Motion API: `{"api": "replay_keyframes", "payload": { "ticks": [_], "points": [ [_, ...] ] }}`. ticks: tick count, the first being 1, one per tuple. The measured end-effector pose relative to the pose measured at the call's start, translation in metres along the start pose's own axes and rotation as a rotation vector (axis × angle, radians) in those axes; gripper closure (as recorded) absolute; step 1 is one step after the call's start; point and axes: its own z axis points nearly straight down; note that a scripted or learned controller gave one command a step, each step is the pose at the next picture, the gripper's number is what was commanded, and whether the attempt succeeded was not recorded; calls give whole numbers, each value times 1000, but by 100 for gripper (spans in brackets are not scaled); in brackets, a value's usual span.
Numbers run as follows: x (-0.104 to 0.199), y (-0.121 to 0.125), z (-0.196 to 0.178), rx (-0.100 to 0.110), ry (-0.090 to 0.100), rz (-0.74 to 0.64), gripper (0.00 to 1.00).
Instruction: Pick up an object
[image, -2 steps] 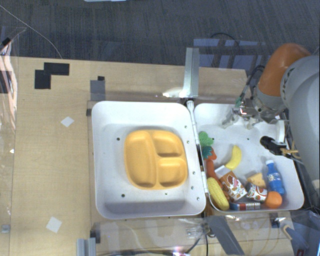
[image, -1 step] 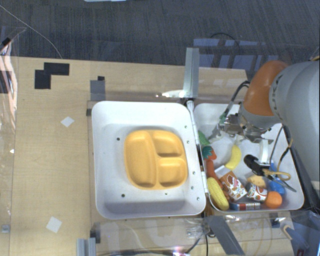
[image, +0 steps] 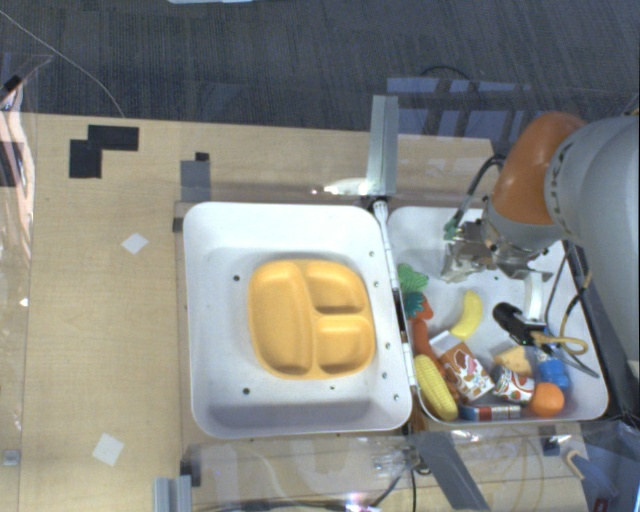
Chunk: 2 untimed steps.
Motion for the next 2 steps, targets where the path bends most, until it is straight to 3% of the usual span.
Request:
{"api": "replay_keyframes", "payload": {
  "ticks": [1,2],
  "points": [
    [0,0,1,1,0,0,0],
    [1,2,-12,-5,1,-4,100]
  ]
}}
